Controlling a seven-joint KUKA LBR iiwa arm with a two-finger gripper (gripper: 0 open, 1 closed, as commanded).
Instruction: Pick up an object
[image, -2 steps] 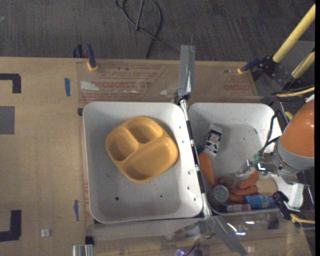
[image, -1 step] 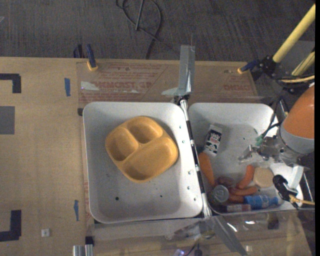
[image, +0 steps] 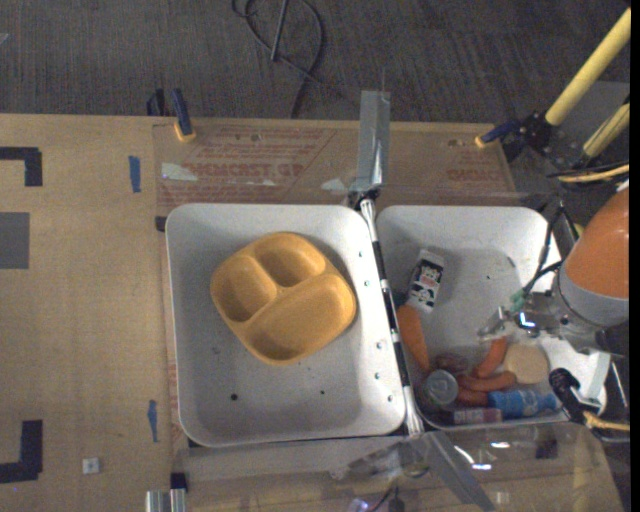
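Observation:
The right bin (image: 470, 230) holds a pile of small things along its near side. A white and black carton (image: 427, 280) lies near the bin's middle. An orange carrot (image: 412, 338) rests by the left wall, with a grey can (image: 440, 386) just below it. Orange-red sausages (image: 487, 381) lie beside the can, next to a beige round piece (image: 527, 362) and a blue packet (image: 522, 403). My gripper (image: 505, 322) hangs over the right part of this bin, just above the sausages and the beige piece. Nothing shows held in it.
The left bin (image: 200, 380) carries a yellow divided plate (image: 283, 296) at its centre. A metal divider (image: 385, 320) separates the two bins. Cables and yellow struts (image: 590, 70) stand at the far right behind the arm. Cardboard covers the bench around the bins.

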